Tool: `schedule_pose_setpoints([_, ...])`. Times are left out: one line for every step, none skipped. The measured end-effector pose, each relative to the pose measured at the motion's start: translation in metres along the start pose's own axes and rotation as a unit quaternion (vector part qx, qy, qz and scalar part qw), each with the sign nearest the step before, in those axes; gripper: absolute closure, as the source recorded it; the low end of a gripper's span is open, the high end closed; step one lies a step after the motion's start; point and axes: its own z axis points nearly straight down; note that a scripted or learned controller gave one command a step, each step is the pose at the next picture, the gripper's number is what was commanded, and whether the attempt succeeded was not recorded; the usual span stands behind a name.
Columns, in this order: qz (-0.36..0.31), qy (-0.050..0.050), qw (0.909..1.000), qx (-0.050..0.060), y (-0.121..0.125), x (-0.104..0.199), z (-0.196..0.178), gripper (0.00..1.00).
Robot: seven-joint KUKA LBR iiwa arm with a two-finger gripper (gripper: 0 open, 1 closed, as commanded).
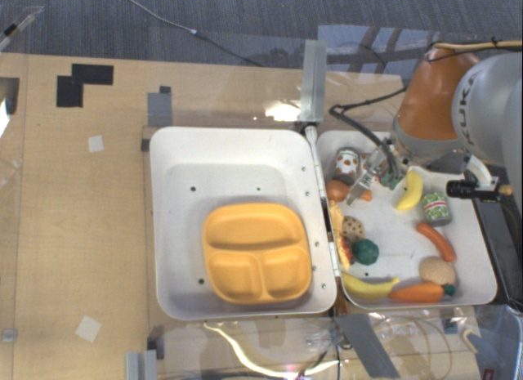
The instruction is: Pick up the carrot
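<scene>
Looking down, we see the claw (365, 184) low in the right bin's (482, 288) upper left part. How far it stands open we cannot tell, and we make out nothing between its fingers. The carrot (417, 292) lies well below and to the right of the claw, touching a banana (369, 285). A second orange piece (436, 242), perhaps another carrot, lies right of the claw.

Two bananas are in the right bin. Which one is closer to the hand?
The upper banana, just right of the hand. The other banana lies at the bin's lower edge beside the carrot.
</scene>
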Motion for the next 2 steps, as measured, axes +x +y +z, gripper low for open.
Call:
schedule_pose_setpoints([0.007, 0.009, 0.9999, 0.001, -0.044, 0.118, -0.087, 0.00])
schedule_pose_setpoints([0.101, 0.008, 0.9949, 0.002, -0.043, 0.049, 0.006, 0.00])
